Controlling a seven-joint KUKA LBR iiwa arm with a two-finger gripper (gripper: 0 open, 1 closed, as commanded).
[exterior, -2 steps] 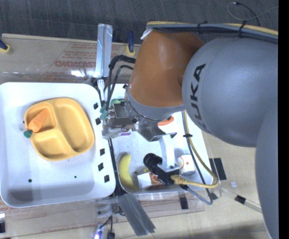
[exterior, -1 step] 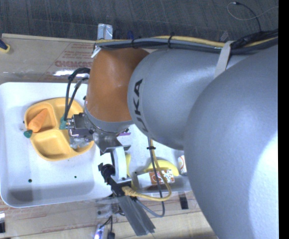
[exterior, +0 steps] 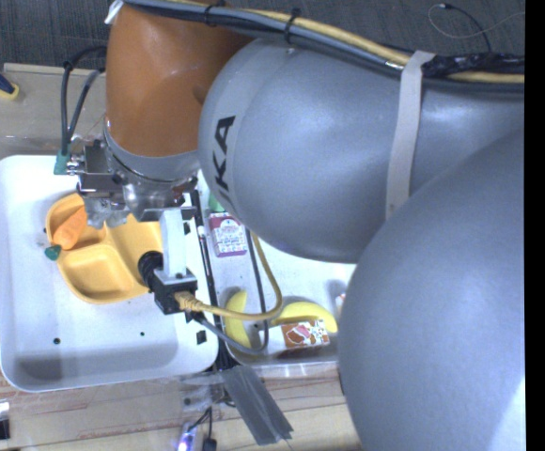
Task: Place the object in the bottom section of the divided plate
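grey arm (exterior: 348, 158) reaches leftward, orange-banded wrist (exterior: 155, 73) pointing down.

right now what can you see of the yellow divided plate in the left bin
The divided plate looks like yellow-orange plastic with raised ridges walling off rounded sections. It lies flat on the floor of the left bin, toward its upper middle. The arm's wrist hardware covers its upper right part. An orange piece with a small green bit sits at its upper left edge.

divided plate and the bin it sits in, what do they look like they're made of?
Divided plate: probably molded plastic, yellow-orange, smooth with a soft sheen and rounded compartment walls. Left bin: likely white plastic too, semi-gloss, with rounded corners and a faint reflection on the floor. Neither is certain from looks alone.
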